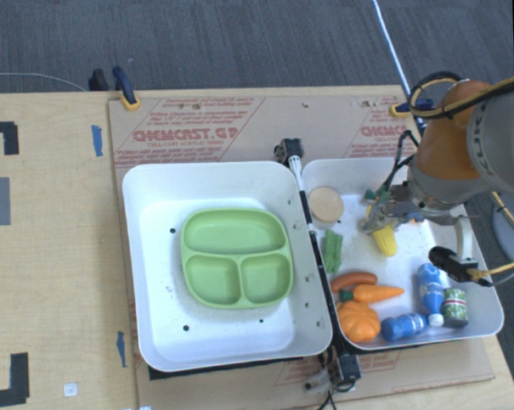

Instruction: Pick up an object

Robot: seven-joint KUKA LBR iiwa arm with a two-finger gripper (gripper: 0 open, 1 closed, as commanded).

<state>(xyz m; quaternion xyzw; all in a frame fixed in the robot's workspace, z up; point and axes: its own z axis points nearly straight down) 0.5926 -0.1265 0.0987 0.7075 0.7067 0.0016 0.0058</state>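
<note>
Corn (pixel 384 241) under gripper (pixel 381 213), long axis near-vertical

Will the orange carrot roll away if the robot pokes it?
The carrot looks like smooth, stiff toy plastic, so it is probably light and a bit slippery. Its tapered shape would likely roll in a curve, but the pumpkin and sausage beside it should stop it.
</note>
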